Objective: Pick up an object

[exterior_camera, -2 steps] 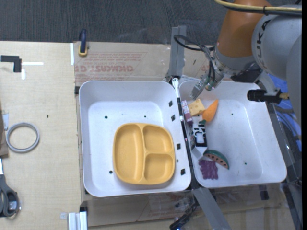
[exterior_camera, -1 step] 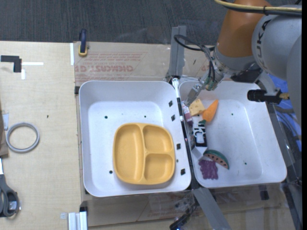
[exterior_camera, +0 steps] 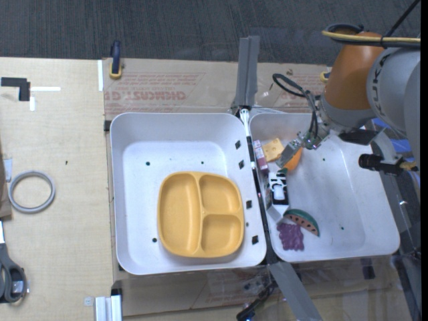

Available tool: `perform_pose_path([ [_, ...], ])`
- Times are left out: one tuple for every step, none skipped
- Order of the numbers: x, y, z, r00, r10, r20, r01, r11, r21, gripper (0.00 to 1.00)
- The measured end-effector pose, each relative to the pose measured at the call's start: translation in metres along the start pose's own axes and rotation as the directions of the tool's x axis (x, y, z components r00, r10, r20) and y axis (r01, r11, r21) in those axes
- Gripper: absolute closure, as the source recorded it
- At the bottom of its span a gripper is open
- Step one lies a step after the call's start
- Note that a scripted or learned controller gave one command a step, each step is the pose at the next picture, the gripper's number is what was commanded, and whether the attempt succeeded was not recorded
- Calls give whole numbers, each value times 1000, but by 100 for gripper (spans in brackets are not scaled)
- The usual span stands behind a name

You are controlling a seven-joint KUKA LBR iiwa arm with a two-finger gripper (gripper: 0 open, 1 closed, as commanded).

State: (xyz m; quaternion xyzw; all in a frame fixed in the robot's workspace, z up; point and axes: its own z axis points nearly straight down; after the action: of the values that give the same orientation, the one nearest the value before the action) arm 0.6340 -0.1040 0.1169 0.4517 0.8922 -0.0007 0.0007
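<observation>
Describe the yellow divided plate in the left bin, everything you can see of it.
The yellow divided plate is a rounded square with three compartments, one long on its left and two smaller on its right. It looks like matte plastic, lies flat and upright on the floor of the left bin, toward the lower right. Nothing lies in it.

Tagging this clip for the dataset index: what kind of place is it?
Most likely a robotics lab's bin-picking bench. Two white bins sit on taped cardboard, a grey-and-orange arm reaches over the right one, which holds toy food such as a watermelon slice, and a tape roll lies on the wooden benchtop.
</observation>
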Motion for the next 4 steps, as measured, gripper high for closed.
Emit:
perform_pose_path([
  [-5, 28, -76, 996, -88, 2, 88, 996, -1, 0],
  [-31, 0, 19, 952, -305, 9, 305, 952, -7, 0],
  [-32, 1, 9, 952, -305, 12, 305, 952, -9, 100],
  [-32, 1, 9, 952, -305, 12, 305, 952, -9, 0],
])
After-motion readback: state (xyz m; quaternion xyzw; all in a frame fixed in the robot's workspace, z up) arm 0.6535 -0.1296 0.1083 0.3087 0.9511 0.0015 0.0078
